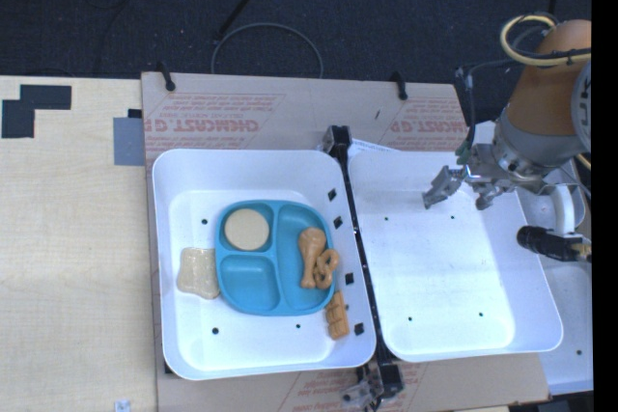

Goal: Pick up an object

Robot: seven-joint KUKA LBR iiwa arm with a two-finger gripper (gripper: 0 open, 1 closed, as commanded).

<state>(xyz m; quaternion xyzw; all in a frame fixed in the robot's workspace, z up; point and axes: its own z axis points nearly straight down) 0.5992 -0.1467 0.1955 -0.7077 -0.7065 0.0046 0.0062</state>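
Pretzel [318, 258] on blue tray [253, 292], left bin, well left of tool [462, 190]; tool open, holds nothing.

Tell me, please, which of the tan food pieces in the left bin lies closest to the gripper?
The pretzel in the blue tray's right compartment: it lies nearest the divider and the gripper, while the round cracker and the toast lie farther left.
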